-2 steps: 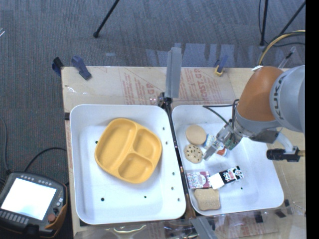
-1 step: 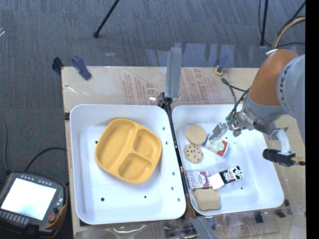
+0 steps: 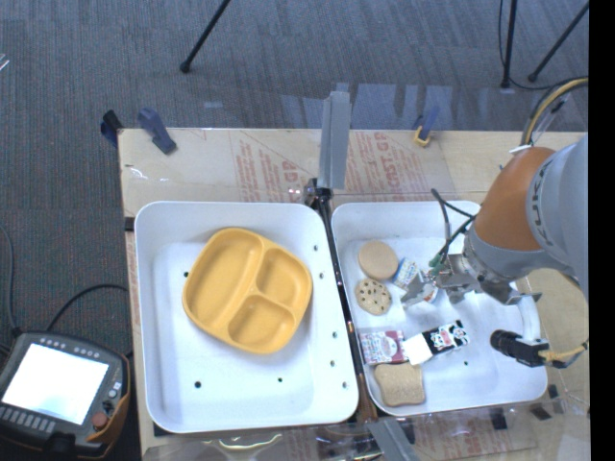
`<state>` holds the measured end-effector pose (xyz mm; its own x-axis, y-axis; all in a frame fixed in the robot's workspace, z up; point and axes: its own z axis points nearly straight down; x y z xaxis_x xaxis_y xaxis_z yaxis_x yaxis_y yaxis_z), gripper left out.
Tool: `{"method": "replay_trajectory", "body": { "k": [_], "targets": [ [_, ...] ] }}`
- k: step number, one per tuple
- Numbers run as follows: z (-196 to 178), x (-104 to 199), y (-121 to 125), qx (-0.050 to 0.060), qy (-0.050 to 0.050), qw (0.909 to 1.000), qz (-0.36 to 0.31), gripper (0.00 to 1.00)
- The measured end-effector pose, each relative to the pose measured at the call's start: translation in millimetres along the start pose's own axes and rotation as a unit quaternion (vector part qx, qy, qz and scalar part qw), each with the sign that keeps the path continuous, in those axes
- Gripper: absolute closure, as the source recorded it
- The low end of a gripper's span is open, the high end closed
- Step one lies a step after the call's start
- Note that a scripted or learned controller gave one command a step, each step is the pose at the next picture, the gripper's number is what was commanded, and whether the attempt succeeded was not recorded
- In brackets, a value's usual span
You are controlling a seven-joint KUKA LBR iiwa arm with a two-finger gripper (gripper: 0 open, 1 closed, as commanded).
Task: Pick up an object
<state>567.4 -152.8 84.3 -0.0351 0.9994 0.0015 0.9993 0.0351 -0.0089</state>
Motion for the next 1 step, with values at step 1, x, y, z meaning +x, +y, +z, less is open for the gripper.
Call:
{"method": "replay_trajectory", "body": {
  "k": [1],
  "targets": [
    [-3.0,-19.9,21.8,-0.003,0.0,0.9977,0.067,0.0]
  ]
}}
